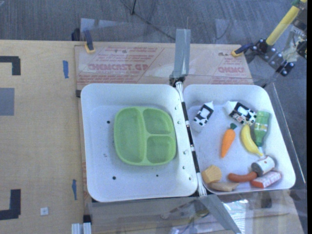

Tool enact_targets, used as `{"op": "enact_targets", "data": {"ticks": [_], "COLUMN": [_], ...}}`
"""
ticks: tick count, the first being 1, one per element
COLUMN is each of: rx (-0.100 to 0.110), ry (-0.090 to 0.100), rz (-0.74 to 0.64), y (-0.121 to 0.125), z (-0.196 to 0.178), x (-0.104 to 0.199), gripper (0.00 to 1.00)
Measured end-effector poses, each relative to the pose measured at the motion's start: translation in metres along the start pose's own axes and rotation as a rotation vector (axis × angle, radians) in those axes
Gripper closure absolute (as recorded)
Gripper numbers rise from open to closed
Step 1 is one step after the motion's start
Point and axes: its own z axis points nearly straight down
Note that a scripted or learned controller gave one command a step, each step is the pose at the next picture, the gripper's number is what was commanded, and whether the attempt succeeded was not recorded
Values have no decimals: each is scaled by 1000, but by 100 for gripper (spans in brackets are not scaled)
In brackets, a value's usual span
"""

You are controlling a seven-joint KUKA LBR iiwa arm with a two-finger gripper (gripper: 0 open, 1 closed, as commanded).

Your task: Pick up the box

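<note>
The likeliest target is the small red-and-white cardboard box [267, 179], lying flat on its side in the right shallow white plastic bin [287, 156] on the table, nearer the camera than the yellow plastic banana [250, 140] and close to the bin's near-right corner. We judge it light and fairly stiff, though thin card may dent under a hard squeeze. Across its short width looks the best hold, since its long sides are crowded. We cannot tell the gripper's state.
</note>
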Motion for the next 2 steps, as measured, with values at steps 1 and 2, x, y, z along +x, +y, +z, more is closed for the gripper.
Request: {"op": "enact_targets", "data": {"ticks": [1, 2], "rx": [1, 8], "ry": [0, 3], "rz": [0, -40], "y": [0, -47], "z": [0, 127], "x": [1, -34], "gripper": [0, 0]}}
